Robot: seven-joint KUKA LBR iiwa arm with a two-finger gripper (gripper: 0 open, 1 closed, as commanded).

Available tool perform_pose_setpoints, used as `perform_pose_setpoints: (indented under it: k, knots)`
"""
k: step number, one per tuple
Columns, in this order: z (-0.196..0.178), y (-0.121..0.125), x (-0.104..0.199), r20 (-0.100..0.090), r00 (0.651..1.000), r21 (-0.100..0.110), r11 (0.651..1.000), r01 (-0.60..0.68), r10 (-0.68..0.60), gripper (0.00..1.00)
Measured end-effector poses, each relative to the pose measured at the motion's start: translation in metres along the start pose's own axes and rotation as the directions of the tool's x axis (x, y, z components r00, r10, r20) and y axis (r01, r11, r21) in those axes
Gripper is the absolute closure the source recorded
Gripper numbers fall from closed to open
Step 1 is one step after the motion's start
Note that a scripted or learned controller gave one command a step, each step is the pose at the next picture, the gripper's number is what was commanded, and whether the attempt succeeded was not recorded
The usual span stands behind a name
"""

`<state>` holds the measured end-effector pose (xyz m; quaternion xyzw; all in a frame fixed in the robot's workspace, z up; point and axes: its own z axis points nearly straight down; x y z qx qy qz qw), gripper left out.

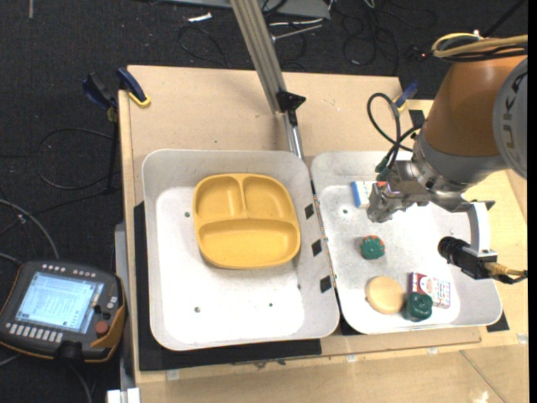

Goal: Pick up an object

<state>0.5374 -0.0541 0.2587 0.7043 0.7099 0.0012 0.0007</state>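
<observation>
My gripper (379,208) hangs over the upper left part of the right bin (470,309), pointing down. A small blue and white object (358,194) lies just left of it, partly hidden behind it. Below the gripper sits a small green and red toy (372,247). Farther toward the front lie a pale round bun-like piece (385,295), a dark green object (418,307) and a small red and white box (438,291). Nothing shows between the fingers.
The left bin (168,309) holds a yellow divided plate (247,220). A metal pole (265,49) slants up from between the bins. A black clamp-like part (463,255) on the arm hangs over the right bin. A teach pendant (59,309) lies on the floor at left.
</observation>
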Motion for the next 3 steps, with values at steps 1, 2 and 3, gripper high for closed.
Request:
perform_pose_setpoints:
  k: [1,2,3]
  knots:
    - [-0.001,0.011,0.052,-0.001,1.000,0.001,1.000,0.001,-0.001,1.00]
    - [0.020,0.030,0.097,0.000,1.000,0.003,1.000,-0.001,0.001,1.00]
    - [0.033,0.046,0.144,0.001,1.000,0.002,1.000,-0.001,0.001,1.00]
